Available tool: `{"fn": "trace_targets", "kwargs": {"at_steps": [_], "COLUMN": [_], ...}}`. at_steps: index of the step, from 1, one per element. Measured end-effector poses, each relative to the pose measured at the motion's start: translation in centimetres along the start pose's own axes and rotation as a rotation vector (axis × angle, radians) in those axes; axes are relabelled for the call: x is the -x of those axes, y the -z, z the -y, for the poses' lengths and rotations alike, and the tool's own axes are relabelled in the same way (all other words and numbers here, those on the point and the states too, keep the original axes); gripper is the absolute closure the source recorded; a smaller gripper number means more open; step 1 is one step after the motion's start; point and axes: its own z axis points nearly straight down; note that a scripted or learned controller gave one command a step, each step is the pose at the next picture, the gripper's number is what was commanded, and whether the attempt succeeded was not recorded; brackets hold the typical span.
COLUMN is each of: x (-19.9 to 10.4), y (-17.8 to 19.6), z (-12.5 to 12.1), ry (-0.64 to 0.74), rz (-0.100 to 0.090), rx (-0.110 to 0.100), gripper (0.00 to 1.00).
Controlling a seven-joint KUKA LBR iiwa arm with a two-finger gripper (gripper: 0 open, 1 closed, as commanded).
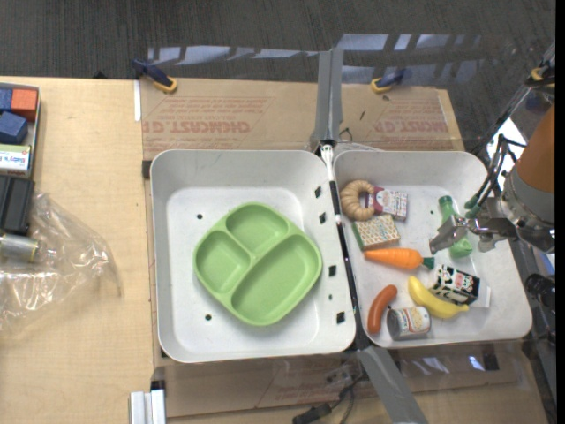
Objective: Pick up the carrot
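At the front of the right bin (521,321), a can (409,322) is seen beside a red sausage (381,307). Just behind them, a banana (434,297) and a small black-and-white box (456,283) are found.

Next, the carrot (395,257) is seen lying flat in the middle of this bin. Its orange body points left and its green top points right. It is likely a toy, so it is judged to be light, hard and a bit slippery. It is round and may roll. It is best gripped across the fat middle, not at the thin tip.

A little bare floor is left around the carrot, but a patterned card (377,231) sits just behind it and the banana is near in front.

The gripper (448,234) is seen just to the right of the carrot, over the green top, and nothing is held in it. The fingers look a little apart, but the view is too blurry for this to be told.

Farther back, a donut (358,198) is seen near the wall. In the left bin (177,325), a green plate (258,263) is set.
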Motion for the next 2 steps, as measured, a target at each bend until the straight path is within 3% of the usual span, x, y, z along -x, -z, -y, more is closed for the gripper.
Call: {"fn": "trace_targets", "kwargs": {"at_steps": [1,2], "x": [-5.22,-5.07], "y": [-9.92,-9.04], "z": [0.1,0.07], "ry": [0.081,0.075], "rz": [0.001,0.001], "rx": [0.002,0.002], "gripper": [0.0,1.0]}}
